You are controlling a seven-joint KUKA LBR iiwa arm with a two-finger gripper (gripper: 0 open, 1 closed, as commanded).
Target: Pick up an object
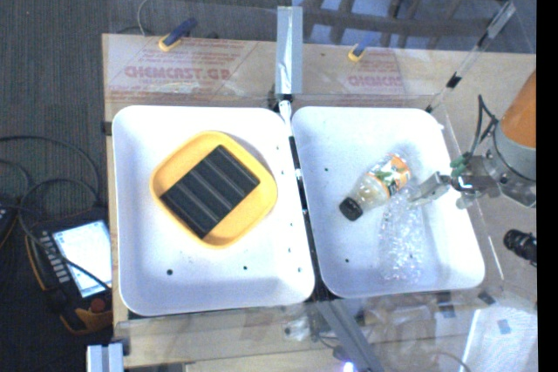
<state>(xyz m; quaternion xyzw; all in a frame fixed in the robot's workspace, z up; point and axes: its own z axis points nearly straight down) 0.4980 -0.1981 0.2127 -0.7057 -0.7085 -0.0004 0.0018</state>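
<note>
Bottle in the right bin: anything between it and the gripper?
Nothing visible. The gripper sits just past the bottle's base end in the right bin; a clear crinkled plastic piece lies beside the bottle, off that line.

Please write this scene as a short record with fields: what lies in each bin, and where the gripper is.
left bin: yellow rounded tray with a black ribbed insert
right bin: small clear plastic bottle with a black cap, lying on its side; crinkled clear plastic piece beside it
gripper: over the right bin's right side, next to the bottle
held: nothing seen between the fingers
</note>
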